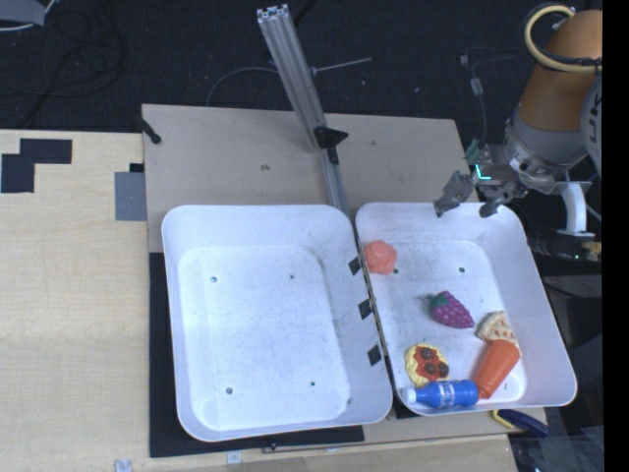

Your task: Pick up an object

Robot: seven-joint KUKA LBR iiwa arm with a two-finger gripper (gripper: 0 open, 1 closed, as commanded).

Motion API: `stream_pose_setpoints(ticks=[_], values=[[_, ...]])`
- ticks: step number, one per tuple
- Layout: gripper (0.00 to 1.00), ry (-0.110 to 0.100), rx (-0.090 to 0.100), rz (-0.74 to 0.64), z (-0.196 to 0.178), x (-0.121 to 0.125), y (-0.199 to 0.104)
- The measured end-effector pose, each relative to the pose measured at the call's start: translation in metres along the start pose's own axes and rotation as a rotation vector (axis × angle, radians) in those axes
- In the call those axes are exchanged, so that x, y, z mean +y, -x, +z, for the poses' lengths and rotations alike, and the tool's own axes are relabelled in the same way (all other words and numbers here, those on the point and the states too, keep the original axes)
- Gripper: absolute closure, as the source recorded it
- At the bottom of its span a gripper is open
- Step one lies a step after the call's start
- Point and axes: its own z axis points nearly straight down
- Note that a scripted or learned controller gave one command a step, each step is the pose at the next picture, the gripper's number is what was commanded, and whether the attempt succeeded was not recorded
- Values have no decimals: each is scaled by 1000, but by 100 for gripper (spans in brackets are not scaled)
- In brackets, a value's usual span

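Camera view, fixed overhead at a slant. Far left: pale wood table (pixel 59 283) with a few dark and grey patches on its surface. A tan board (pixel 246 155) lies behind the bins.

Left bin (pixel 187 226): shallow, white, rounded corners, small dark dots on its floor. An aluminium rail (pixel 295 77) runs down from the top of the view toward the seam between the two bins, with a black bracket partway along it. Three small black clips (pixel 366 309) sit along that seam.

Right bin (pixel 545 313): holds all the objects. Pink-red lump (pixel 380 257) near the bin's left wall, toward the far end. Purple grape-like piece (pixel 450 309) near the middle. Round yellow piece with red spots (pixel 428 363) at the near left. Blue bottle (pixel 444 394) lying on its side along the near wall, just in front of the yellow piece. Orange carrot-like piece (pixel 495 364) tilted at the near right, its upper end touching a small waffle-patterned wedge (pixel 494 324).

Hand (pixel 470 203): above the far rim of the right bin, two dark fingers spread apart, nothing between them. Well apart from every object; the pink-red lump is the nearest. Grey wrist and orange band (pixel 555 77) rise toward the upper right.
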Motion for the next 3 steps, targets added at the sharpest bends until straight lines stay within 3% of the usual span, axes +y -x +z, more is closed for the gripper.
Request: stream_pose_setpoints(ticks=[1,3], values=[[0,0,0,0,0,0,0],[0,-5,1,0,113,-11,7]])
